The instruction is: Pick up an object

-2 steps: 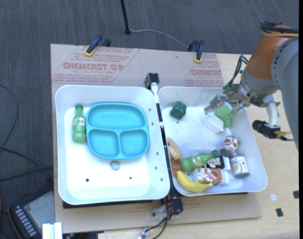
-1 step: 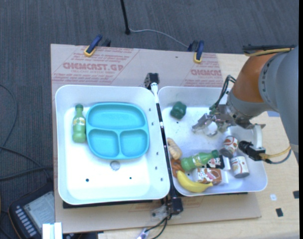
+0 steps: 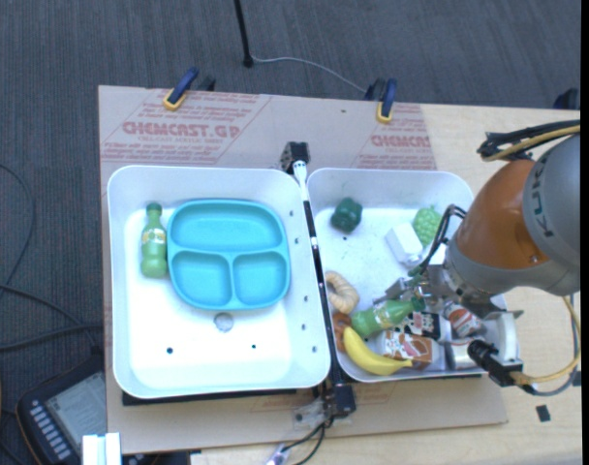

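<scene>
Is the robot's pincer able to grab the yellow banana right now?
Probably yes. The banana lies uncovered at the right bin's front edge, close beside the pincer, though other toys crowd against it.

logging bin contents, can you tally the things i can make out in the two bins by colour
green: 4, a bottle, a dark pepper, a pale bumpy piece, a bottle by the arm
blue: 1, divided tray
yellow: 1, banana
tan: 1, pretzel
white: 1, block
total: 8, the clutter under the arm left uncounted
</scene>
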{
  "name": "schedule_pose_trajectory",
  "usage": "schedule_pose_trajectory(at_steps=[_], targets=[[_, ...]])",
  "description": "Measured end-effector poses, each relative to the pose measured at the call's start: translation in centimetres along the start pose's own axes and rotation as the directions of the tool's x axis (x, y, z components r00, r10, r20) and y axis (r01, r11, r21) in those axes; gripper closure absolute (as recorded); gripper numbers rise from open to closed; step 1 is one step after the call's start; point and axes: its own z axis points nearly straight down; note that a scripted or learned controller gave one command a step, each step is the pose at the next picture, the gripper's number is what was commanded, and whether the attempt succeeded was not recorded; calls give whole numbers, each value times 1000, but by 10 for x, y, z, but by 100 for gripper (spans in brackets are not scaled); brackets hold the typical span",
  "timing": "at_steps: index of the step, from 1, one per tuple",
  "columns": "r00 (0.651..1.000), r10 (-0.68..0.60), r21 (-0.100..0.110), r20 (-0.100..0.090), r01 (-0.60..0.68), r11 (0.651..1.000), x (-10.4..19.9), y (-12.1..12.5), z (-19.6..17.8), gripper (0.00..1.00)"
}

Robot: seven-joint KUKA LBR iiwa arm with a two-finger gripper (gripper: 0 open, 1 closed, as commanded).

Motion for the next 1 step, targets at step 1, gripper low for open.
schedule_pose_trajectory(at_steps=[1], targets=[[1000, 0, -1, -1, 0, 1000, 1, 1, -10, 100]])
